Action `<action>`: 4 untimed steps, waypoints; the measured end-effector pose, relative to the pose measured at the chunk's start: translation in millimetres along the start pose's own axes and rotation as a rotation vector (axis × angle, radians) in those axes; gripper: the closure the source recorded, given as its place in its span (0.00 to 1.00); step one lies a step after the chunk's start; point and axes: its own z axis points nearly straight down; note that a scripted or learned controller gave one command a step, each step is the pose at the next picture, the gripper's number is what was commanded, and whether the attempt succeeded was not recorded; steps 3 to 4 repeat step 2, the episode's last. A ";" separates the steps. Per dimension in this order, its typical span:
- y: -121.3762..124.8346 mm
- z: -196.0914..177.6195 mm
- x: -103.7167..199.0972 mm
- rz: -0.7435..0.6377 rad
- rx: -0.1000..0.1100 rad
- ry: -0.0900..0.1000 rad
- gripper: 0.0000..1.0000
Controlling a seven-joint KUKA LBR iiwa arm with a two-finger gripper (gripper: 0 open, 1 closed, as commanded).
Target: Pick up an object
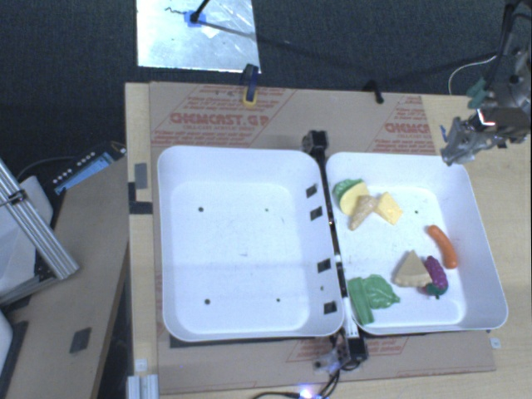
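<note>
Orange carrot [442, 246] in right bin [478, 214], long axis diagonal, upper-left to lower-right. Tool [462, 144] past bin's far-right corner; finger state unreadable.

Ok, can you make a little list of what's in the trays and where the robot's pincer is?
left bin: white
right bin: holds toy food
near its top: yellow wedge, tan piece, yellow-green piece
right side: orange carrot
lower part: green leaf, tan wedge, purple piece
pincer: beyond the right bin's far right corner, carrying nothing
</note>
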 end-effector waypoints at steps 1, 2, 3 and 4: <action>51.3 -25.3 -8.8 0.005 0.014 -0.002 1.00; 116.1 -66.1 -25.2 0.007 0.012 -0.003 1.00; 116.1 -66.1 -25.2 0.007 0.012 -0.003 1.00; 116.1 -66.1 -25.2 0.007 0.012 -0.003 1.00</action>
